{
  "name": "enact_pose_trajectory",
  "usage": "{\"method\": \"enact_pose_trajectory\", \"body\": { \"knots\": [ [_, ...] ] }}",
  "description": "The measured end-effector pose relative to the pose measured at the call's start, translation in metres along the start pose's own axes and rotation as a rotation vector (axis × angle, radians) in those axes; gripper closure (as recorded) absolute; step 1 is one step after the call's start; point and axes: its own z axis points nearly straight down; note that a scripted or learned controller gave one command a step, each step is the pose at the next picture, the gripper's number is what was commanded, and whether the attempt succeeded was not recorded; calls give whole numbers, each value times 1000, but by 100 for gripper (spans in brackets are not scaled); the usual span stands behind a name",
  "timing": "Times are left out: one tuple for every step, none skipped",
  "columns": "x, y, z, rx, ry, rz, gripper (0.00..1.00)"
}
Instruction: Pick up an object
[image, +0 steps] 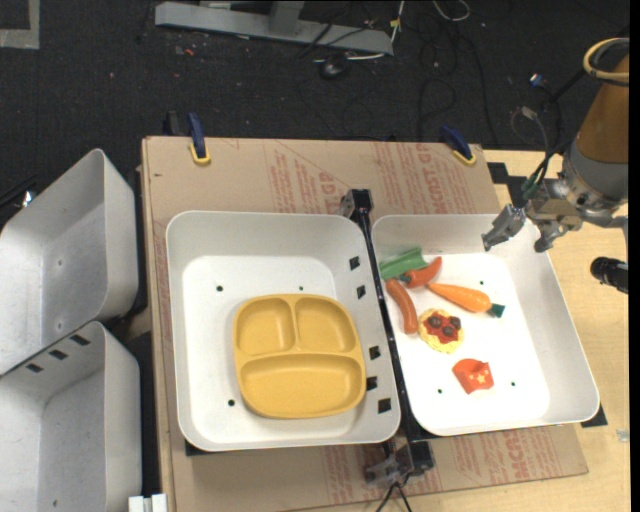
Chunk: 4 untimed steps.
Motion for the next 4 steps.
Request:
{"method": "enact_pose_trajectory", "body": {
  "knots": [
    [1, 3, -9, -13, -3, -4, 0],
    [11, 4, 48, -9, -2, -5, 0],
    [20, -2, 102, -8, -1, -5, 0],
    [21, -1, 121, -13, -3, -5, 0]
  ]
}}
